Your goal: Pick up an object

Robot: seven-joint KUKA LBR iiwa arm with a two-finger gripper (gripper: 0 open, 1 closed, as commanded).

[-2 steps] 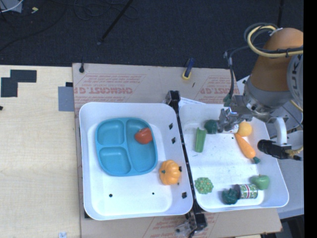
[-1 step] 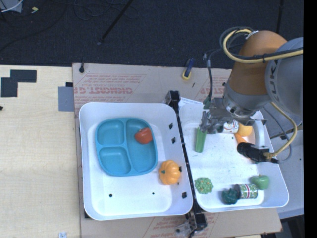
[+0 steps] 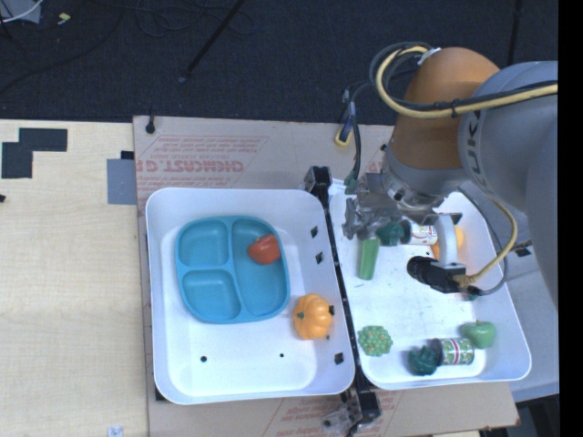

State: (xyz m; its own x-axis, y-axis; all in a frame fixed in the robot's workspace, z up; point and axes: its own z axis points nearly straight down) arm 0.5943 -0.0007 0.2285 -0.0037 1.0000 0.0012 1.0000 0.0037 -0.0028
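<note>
My gripper (image 3: 369, 224) hangs low over the upper left part of the right bin (image 3: 510, 358). Just below it lies a green cylinder (image 3: 367, 259), its upper end touching or right under the gripper. A dark teal piece (image 3: 393, 234) sits beside the gripper on its right. An orange-yellow thing (image 3: 453, 241) shows partly behind the wrist. Along the bin's front lie a bumpy green ball (image 3: 374, 340), a teal lump (image 3: 422, 360), a small labelled bottle (image 3: 453, 351) and a green apple-like thing (image 3: 480, 334).
The left bin (image 3: 168, 353) holds a blue divided plate (image 3: 209, 289) with a red fruit (image 3: 264, 249) in its upper right compartment. An orange pumpkin-like toy (image 3: 312, 317) lies by that bin's right wall. The arm covers the right bin's back.
</note>
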